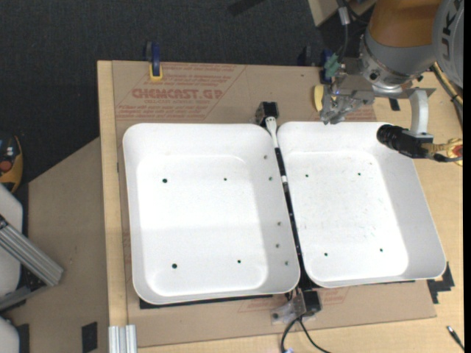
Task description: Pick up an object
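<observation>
Hand [337, 112] hangs at the far edge of the right bin [412, 219], near its far-left corner, under the grey arm [401, 31] w/ orange band. Open or shut: can't tell, too small and blurred. No object for picking can be made out near it. Left bin [147, 219] sits just beside, touching along the middle; both on the desk [118, 101].
</observation>
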Motion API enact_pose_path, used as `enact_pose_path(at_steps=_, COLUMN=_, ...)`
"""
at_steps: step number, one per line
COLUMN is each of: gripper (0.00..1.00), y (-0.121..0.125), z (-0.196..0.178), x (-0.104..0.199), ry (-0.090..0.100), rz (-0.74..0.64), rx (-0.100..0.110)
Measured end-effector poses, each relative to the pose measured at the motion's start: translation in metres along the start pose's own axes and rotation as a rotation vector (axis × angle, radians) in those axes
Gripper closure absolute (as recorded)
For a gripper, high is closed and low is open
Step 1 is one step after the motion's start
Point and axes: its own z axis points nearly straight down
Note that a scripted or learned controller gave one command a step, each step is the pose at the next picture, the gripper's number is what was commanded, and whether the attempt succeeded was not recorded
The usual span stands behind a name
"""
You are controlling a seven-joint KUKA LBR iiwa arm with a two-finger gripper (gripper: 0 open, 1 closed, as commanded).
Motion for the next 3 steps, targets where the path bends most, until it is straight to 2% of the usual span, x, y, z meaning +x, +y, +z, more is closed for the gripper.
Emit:
enact_pose_path(at_steps=2, gripper=1.00, y=-0.029, z=-0.021, x=-0.004, ry=0.000, rz=0.001, rx=0.004)
enact_pose_path(at_steps=3, gripper=1.00, y=-0.011, z=0.071, x=0.057, ry=0.001, rz=-0.005, rx=0.009)
